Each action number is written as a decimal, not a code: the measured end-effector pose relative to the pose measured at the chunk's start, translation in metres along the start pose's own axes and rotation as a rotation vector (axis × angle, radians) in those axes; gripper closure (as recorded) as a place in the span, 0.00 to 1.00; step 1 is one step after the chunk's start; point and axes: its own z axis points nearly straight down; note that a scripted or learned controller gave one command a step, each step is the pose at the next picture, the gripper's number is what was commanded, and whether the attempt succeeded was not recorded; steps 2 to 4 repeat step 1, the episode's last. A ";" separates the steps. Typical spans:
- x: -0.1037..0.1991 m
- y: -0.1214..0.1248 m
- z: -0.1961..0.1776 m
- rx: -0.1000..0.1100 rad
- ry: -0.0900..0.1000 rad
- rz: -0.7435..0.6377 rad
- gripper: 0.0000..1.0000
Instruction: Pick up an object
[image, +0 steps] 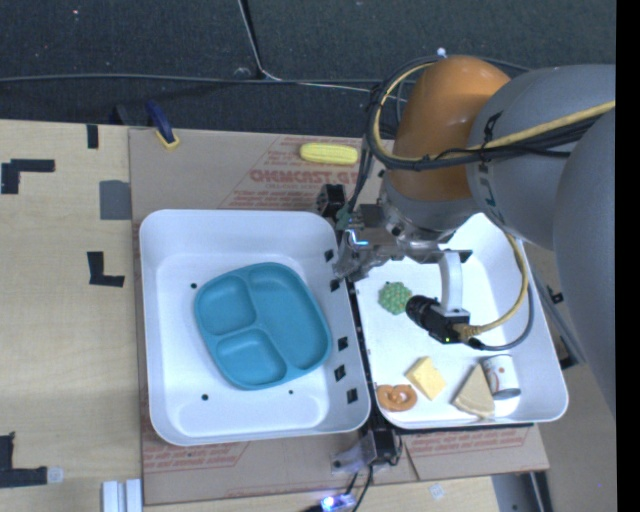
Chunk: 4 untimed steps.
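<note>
My gripper (352, 250) hangs over the left wall of the right bin (545, 385), close to the divide between the two bins. The grey arm and its orange band cover the bin's far part. A green knobbly object (395, 296) lies just right of and below the gripper, apart from it. Near the bin's front lie a yellow block (427, 378), a brown pretzel-like ring (398, 398), a pale wedge (474, 396) and a small white cylinder (499, 375). I see nothing held by the gripper.
The left bin (170, 400) holds a blue divided plate (262, 323). A yellow object (328, 153) lies on the cardboard behind the bins. A black fitting with a yellow cable (432, 317) hangs from the arm over the right bin's middle.
</note>
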 end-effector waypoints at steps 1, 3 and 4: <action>0.043 0.001 0.023 0.002 -0.001 0.002 1.00; 0.043 0.001 0.023 0.002 -0.001 0.002 1.00; 0.043 0.001 0.023 0.002 -0.001 0.002 1.00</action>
